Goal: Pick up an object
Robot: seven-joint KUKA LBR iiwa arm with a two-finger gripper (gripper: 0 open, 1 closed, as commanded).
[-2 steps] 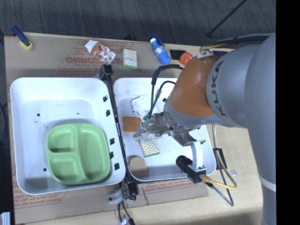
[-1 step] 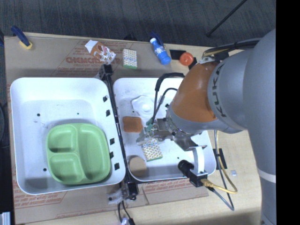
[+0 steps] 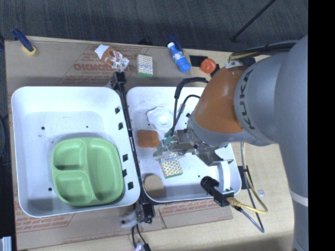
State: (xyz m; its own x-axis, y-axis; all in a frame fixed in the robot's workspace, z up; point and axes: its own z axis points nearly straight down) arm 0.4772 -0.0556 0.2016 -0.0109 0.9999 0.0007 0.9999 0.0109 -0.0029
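At the near edge of the right bin [image 3: 230,163] lies a round tan disc [image 3: 153,183], flat against the floor and close to the front wall. It looks thin and stiff, so there is little for two fingers to close on except its rim, and it would likely slide before it lifted.

Just beyond it is a small patterned packet [image 3: 171,166], lying flat and turned at a slant. The gripper [image 3: 168,146] hangs right over the packet's far edge, wrist pointing down into the bin. I judge this packet to be the thing being gone for. It looks light and soft, a sachet or wrapped pad that will crumple rather than break. Its wrapper is probably slick. The best hold would be across its narrow width, near the middle, with the fingers pressed low enough to pinch the body and not just the skin of the wrapper. Whether the tool is open, closed or already pinching something cannot be told, since the wrist and cables cover that spot.

Left of the gripper sits a brown block [image 3: 148,138], like a sponge or slice of bread, light and squashy, easy to take by its sides. Farther back is a white crumpled thing [image 3: 159,117], pale against the pale floor and hard to make out.

In the left bin [image 3: 31,109] rests a green divided plate [image 3: 87,170], rigid, wide and awkward for a small gripper.
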